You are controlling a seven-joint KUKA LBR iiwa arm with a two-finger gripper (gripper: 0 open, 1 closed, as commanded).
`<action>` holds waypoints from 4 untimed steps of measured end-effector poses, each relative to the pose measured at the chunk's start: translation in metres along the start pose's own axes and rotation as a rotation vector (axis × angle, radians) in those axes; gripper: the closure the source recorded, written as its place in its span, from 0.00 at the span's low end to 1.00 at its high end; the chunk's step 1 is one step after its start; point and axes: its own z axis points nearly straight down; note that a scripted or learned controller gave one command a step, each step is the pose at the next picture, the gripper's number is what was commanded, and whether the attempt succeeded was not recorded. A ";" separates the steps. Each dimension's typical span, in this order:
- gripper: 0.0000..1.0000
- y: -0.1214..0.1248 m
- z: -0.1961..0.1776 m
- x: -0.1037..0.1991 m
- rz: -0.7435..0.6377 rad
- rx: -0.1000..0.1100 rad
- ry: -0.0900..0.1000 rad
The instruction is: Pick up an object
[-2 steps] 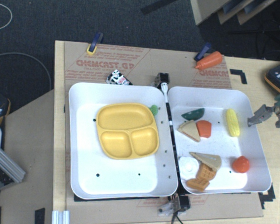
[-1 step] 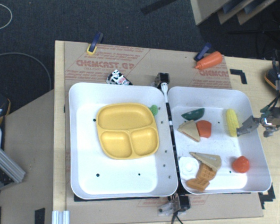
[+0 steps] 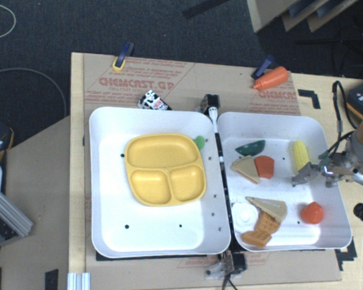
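Tool (image 3: pixel 303 175), grip state unclear, hovers between corn (image 3: pixel 300 155) and red ball (image 3: pixel 312 212) in right bin (image 3: pixel 329 239).

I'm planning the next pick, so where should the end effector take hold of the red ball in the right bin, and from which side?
Grip the red ball across its middle, coming straight down from above. It is round, so any finger line across it works. It lies apart from the other items, with bare bin floor around it; only the right bin's wall is close. The end effector is just above it in the camera view.
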 end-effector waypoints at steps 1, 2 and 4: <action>0.00 -0.001 0.062 -0.002 -0.002 -0.001 0.004; 0.00 -0.001 0.065 0.000 -0.001 -0.003 0.002; 1.00 -0.010 0.004 -0.002 0.001 -0.011 -0.006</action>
